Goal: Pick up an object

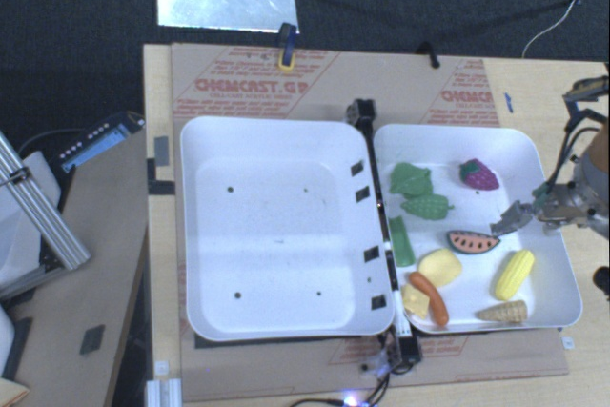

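So all the toy food sits in the right bin (548, 295); purple grapes (479, 173) up top, two green leaves (417, 191) beside them, a watermelon slice (473, 241) mid-bin, yellow corn (513, 274) and an ice cream cone (503, 311) toward the near edge, plus a carrot (430, 296) and a lemony yellow thing (439, 267); the gripper (508, 219) hangs just right of the watermelon, above the corn; honestly can't tell its state; left bin (200, 205) beside it on the bench (410, 81).
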